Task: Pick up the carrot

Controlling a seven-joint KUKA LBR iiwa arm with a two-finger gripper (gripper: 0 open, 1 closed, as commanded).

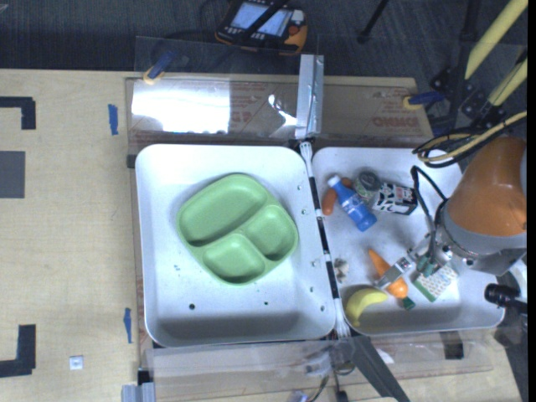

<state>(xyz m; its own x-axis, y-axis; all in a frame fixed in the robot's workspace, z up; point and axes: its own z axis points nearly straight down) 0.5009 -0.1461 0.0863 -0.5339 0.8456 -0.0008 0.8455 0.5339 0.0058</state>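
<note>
While the grey arm is reaching in over the right bin [469, 316], its end effector [416, 266] is hanging low just beside the carrot [387, 273], though whether it is gripping anything cannot be told. Lying in that bin, the carrot is sitting just above a yellow ball [365, 303] and below a blue bottle [351, 205], while a green divided plate [237, 226] is resting in the neighbouring left bin [159, 249].
</note>
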